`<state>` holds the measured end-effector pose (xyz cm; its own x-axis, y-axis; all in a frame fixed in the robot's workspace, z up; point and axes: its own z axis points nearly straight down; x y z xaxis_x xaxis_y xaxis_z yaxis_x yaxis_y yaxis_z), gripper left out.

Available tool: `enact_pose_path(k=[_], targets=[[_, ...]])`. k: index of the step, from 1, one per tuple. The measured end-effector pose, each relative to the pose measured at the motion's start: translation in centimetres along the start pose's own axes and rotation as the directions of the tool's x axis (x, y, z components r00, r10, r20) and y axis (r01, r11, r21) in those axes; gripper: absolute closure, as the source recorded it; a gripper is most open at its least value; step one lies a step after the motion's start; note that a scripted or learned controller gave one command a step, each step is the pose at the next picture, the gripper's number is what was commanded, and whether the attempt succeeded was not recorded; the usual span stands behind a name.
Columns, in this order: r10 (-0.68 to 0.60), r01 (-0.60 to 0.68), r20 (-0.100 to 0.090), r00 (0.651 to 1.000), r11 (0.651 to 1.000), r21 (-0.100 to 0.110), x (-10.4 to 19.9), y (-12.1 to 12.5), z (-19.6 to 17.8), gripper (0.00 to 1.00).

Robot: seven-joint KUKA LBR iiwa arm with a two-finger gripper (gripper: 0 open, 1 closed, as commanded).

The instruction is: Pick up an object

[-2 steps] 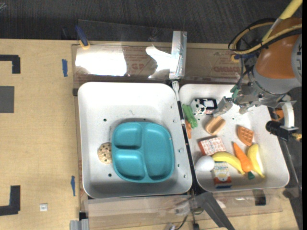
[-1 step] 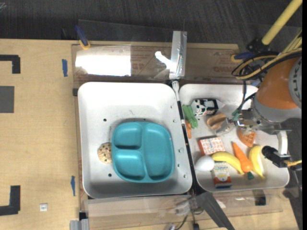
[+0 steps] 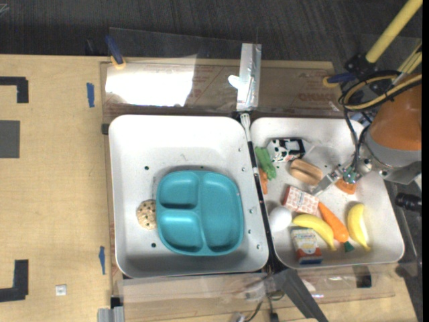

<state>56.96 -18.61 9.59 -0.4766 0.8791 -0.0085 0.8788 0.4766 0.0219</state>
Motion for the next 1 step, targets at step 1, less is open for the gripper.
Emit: enact_pose_path(k=[1], targets=[[0.079,-0.079,-0.011,0.997,0.997,0.019,10.5,-3.84,0.75,0.0]])
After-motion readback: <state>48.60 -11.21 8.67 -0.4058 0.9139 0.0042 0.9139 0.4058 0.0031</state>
